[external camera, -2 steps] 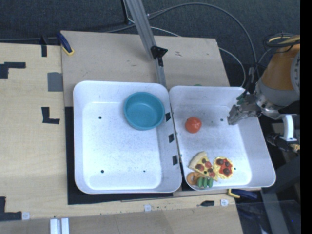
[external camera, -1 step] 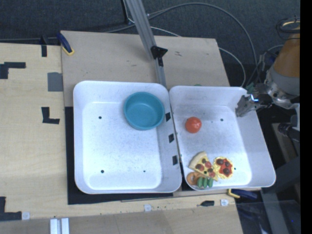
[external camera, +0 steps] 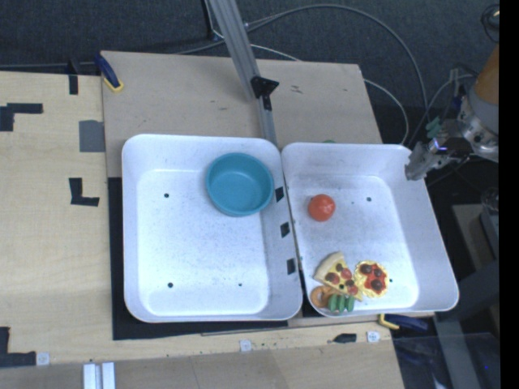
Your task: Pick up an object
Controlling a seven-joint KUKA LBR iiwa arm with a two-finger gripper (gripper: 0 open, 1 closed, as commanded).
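Observation:
A small red tomato-like ball (external camera: 321,207) lies in the right bin (external camera: 422,241), near its left wall. At that bin's front edge sit two toy pizza slices (external camera: 355,277) beside a green piece (external camera: 341,302). A blue bowl (external camera: 238,184) stands upright in the back of the left bin (external camera: 154,241). My gripper (external camera: 418,166) hangs over the right bin's back right corner, well away from the ball and the pizza, with nothing seen in it.
A slanted metal pole (external camera: 240,47) rises from between the bins at the back. Cables (external camera: 389,63) loop over the board behind the right bin. Black clips (external camera: 285,229) join the two bins along their shared wall.

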